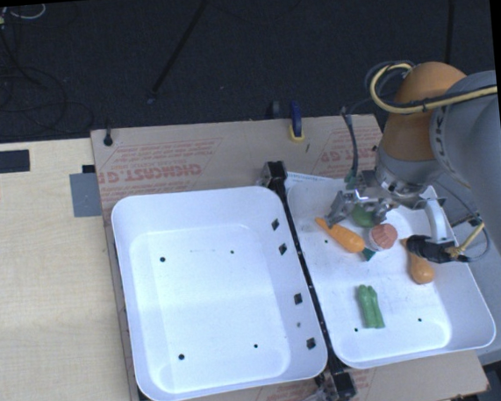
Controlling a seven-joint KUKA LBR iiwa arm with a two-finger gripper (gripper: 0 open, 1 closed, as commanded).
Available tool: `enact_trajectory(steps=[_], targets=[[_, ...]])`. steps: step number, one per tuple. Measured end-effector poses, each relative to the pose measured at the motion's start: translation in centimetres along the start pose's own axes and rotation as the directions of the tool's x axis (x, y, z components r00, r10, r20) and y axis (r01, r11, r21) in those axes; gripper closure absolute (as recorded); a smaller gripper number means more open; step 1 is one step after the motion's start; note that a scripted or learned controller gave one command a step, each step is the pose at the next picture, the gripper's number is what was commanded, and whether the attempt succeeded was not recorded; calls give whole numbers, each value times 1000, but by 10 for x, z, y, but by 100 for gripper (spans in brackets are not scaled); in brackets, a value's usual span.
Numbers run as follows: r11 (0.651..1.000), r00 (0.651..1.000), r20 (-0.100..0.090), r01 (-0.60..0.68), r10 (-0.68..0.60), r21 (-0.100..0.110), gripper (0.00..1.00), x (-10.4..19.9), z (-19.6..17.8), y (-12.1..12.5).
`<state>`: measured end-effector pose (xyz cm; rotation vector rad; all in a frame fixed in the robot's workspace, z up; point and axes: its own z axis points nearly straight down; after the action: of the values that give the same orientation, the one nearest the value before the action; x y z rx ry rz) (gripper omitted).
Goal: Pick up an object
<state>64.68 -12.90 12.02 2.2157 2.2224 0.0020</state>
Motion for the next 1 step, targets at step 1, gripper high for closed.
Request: enact_trajectory(steps=[1], targets=[[1000,1000,-3,-1,1,8,0,50,30,-4]])
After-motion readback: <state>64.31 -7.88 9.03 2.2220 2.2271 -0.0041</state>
